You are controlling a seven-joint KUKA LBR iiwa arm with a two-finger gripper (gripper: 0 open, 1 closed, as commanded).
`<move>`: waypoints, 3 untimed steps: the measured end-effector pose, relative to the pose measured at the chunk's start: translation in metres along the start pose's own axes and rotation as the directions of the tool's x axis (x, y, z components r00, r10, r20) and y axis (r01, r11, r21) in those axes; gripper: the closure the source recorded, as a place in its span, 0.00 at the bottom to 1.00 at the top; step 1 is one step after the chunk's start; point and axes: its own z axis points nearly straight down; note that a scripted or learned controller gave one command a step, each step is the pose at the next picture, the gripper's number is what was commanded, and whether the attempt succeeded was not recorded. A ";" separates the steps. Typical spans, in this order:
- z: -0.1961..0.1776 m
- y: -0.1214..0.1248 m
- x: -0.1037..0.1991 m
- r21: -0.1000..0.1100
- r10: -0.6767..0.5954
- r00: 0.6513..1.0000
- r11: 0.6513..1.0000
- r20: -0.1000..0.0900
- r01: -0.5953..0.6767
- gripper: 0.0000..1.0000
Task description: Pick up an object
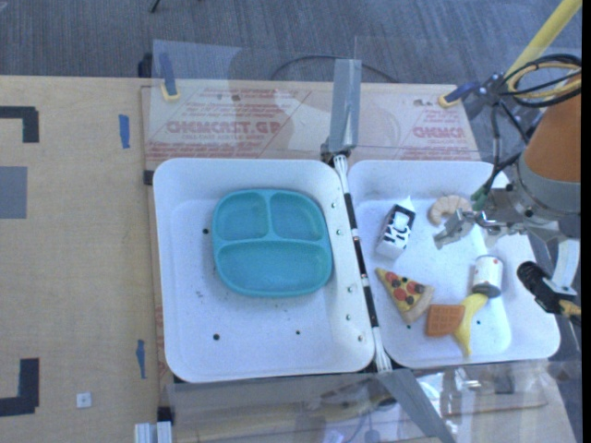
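The right bin (526, 344) holds several toy items. A black-and-white carton (397, 229) stands at its left, with a pizza slice (404, 292) in front of it. An orange cracker (444, 320), a yellow banana (469, 321) and a small white cylinder (487, 274) lie toward the front right. A beige curved piece (449, 208) sits near the back. My gripper (454, 228) reaches in from the right and hangs just in front of the beige piece, right of the carton. Nothing shows as held in it.
The left bin (185, 340) bears a teal divided plate (272, 243). A raised divider (355, 266) separates the two bins. Cables and a yellow pole (540, 40) crowd the back right. The grey arm with its orange band (559, 146) overhangs the right bin's far edge.
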 end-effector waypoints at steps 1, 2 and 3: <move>0.081 0.068 0.032 -0.016 0.120 0.993 0.993 0.000 -0.120 0.00; 0.106 0.102 0.044 -0.011 0.031 1.000 0.999 0.001 -0.031 0.00; 0.105 0.052 0.047 -0.013 -0.297 0.955 0.955 0.006 0.297 0.00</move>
